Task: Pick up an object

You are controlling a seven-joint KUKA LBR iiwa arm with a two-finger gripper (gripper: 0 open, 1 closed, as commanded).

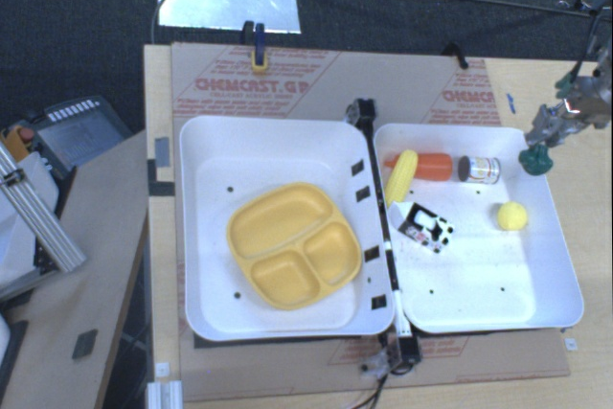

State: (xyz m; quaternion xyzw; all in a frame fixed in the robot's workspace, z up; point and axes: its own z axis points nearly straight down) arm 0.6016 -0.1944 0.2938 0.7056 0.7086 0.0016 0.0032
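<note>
- Camera view looks down at a slant on a table [316, 72] covered by a sheet of printed cardboard, bearing two shallow white bins side by side.
- The left white bin [206, 148] holds a yellow plastic divided tray [292, 244] with three compartments, lying a little below the bin's middle.
- The right white bin [479, 292] holds the loose things, all in its upper half.
- A yellow corn cob [400, 176] lies tilted near the upper left corner, touching an orange cylinder-shaped object [433, 167] just beside it.
- A small can with a dark end and pale label [478, 170] lies on its side right of the orange object.
- A small yellow ball [511, 216] sits near the right wall, apart from the others.
- A black-and-white patterned small object [425, 228] lies below the corn cob, close to the divider between the bins.
- The arm's jaws [554, 122] hang over the right bin's upper right corner, with a small dark green object [535, 160] just below them; I cannot tell how far the jaws are parted or whether they grip it.
</note>
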